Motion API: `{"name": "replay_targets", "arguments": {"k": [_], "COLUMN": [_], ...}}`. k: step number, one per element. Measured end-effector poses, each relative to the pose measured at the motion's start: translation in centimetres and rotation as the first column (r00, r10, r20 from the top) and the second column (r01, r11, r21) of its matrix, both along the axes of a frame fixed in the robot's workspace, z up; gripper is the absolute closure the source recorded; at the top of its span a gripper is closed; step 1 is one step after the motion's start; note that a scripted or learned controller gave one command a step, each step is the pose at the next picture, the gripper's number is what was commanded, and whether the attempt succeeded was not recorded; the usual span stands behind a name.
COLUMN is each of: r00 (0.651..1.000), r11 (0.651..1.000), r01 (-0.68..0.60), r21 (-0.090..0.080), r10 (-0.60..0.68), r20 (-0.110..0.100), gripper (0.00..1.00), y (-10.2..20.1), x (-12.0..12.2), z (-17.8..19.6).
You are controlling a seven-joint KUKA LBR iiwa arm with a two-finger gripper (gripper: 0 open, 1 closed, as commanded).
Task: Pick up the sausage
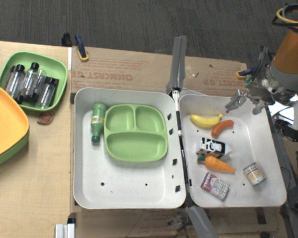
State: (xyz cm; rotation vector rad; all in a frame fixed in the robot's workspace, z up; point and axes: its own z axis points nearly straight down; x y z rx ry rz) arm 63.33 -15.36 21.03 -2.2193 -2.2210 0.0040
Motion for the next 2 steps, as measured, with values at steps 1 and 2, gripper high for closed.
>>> {"name": "replay_targets", "arguments": {"k": [1,2], "r00": [0.999,0.999], "r11": [0.999,0.999], "r01": [0.053,0.051], "r21": [-0.001,-0.003], "r10": [-0.053,-0.051], "r20": [0.002,0.003], "gripper": [0.00,1.00], "y": [-2.15,-2.19], "x": [0.97,0.99], "z": [-11.85,-10.92]}}
